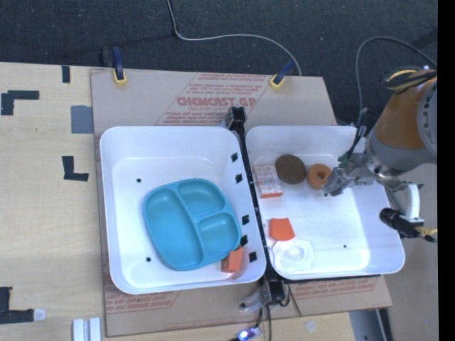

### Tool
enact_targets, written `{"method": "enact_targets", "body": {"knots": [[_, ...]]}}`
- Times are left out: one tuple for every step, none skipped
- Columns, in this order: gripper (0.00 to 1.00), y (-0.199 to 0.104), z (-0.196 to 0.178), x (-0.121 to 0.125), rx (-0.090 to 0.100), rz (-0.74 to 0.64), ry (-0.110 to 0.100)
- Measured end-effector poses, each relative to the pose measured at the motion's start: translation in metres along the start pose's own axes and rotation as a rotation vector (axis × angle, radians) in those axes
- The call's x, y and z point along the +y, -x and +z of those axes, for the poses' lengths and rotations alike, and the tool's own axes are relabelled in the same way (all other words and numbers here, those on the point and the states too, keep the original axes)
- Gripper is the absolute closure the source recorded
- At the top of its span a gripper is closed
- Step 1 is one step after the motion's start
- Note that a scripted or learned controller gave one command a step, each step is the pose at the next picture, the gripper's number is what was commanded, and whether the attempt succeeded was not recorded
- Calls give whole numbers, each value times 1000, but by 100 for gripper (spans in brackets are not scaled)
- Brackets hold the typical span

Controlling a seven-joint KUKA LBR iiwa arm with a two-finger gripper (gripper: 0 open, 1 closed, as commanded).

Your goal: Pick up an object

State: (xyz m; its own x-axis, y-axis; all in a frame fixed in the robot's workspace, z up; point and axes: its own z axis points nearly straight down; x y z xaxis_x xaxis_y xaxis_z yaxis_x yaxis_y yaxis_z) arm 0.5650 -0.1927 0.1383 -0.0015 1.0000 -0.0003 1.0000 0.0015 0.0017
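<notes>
My gripper (pixel 333 185) hangs low in the right bin (pixel 355 226), coming in from the right under the grey and orange arm (pixel 398 130). Its tip is right next to a small orange ring-shaped piece (pixel 317 175), on that piece's right side; whether they touch is unclear. A dark brown round disc (pixel 290 168) lies just left of the ring. Further left, a small white and red packet (pixel 268 181) sits by the bin's left wall. An orange-red block (pixel 281 229) and a white lid-like piece (pixel 294 253) lie toward the front.
The left bin (pixel 124 183) holds a blue divided plate (pixel 190 222) and a small orange piece (pixel 232 261) in its front right corner. A black divider (pixel 245 183) runs between the bins. A cable (pixel 234 38) crosses the dark floor behind the bench.
</notes>
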Motion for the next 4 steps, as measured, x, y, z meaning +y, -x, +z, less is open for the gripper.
{"method": "enact_targets", "body": {"knots": [[100,-8,-50,8,-1,-1,2],[100,-9,-81,9,0,0,-1],[100,-70,-88,7,1,-4,-3],[100,-128,-79,10,1,-4,-4]]}}
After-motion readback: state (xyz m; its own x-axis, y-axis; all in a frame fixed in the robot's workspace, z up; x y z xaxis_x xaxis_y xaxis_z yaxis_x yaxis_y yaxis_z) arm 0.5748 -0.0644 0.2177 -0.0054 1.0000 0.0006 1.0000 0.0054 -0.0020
